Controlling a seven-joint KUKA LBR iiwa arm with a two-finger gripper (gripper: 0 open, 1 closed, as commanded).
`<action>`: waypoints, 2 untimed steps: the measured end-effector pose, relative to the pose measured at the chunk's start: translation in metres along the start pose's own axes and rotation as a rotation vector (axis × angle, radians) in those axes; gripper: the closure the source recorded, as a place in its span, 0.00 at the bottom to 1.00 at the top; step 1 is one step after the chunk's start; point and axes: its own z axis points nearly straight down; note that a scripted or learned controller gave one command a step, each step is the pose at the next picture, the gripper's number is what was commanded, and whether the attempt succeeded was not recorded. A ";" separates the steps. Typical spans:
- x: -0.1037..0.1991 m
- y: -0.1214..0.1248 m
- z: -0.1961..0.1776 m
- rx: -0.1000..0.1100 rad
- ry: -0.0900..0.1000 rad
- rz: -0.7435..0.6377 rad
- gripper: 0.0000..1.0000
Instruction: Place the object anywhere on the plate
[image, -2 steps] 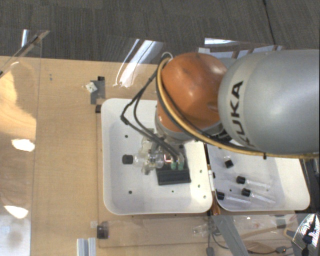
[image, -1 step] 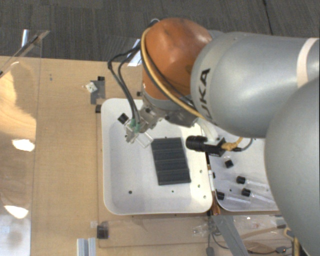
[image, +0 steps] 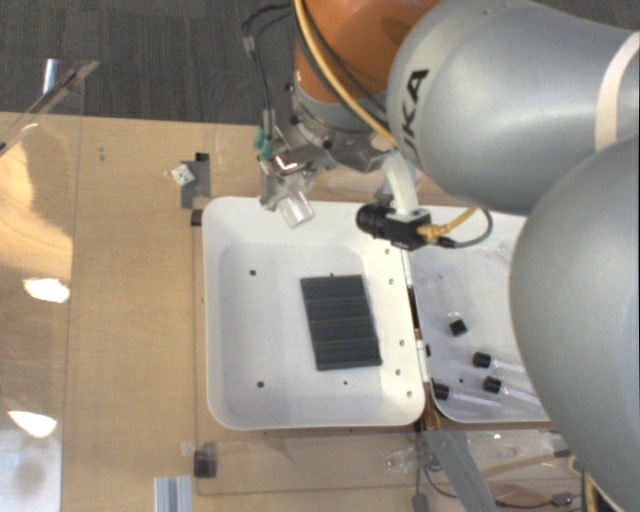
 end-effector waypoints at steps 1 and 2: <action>-0.007 0.018 0.194 0.006 0.000 0.261 1.00; -0.035 0.037 0.244 0.012 0.007 -0.204 1.00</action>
